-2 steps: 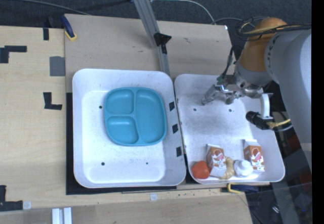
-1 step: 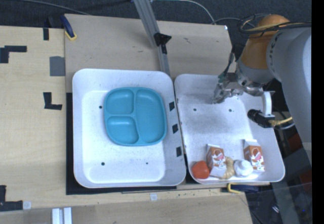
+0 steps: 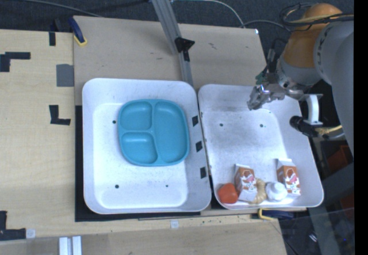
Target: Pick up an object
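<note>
Along the right bin's (image 3: 241, 133) near edge lie a red round object (image 3: 228, 193), a small carton (image 3: 246, 182), a tan piece (image 3: 261, 190), a white cap-like object (image 3: 276, 191) and a second carton (image 3: 288, 177). My gripper (image 3: 257, 98) hangs over the far right corner of that bin, well away from these objects. Nothing shows between its fingers.
The left bin (image 3: 98, 150) holds a blue divided plate (image 3: 153, 132). A grey metal pole (image 3: 167, 12) slants down to the bins' far edge. The arm's grey body and orange band (image 3: 310, 41) fill the upper right. Cables run across the bench's back.
</note>
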Robot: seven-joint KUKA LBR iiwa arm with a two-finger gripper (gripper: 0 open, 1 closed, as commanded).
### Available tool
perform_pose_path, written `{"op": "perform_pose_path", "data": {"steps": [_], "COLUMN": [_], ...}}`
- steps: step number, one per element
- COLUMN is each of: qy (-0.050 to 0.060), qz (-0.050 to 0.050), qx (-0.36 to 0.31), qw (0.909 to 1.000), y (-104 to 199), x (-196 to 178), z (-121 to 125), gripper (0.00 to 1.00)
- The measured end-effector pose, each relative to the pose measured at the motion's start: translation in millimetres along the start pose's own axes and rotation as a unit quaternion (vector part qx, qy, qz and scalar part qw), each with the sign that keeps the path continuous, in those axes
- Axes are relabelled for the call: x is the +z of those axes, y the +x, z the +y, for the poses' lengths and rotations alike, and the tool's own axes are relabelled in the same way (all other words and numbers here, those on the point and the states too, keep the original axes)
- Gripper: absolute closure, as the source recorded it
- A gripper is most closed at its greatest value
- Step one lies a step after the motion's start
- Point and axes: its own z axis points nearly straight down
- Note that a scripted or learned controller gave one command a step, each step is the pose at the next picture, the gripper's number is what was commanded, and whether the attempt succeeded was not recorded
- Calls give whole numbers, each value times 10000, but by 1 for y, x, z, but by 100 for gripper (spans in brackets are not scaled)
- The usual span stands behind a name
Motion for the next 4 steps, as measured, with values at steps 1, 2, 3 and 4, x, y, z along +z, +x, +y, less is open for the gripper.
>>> {"op": "perform_pose_path", "data": {"steps": [1, 2, 3, 4], "qy": [-3, -4, 25, 28], "qz": [2, 1, 13, 15], "qx": [-5, -5, -25, -27], "qw": [10000, 10000, 10000, 10000], "y": [10, 20, 78, 135], "x": [-50, -97, -95, -84], "z": [3, 4, -6, -3], "gripper": [100, 100, 100, 100]}}
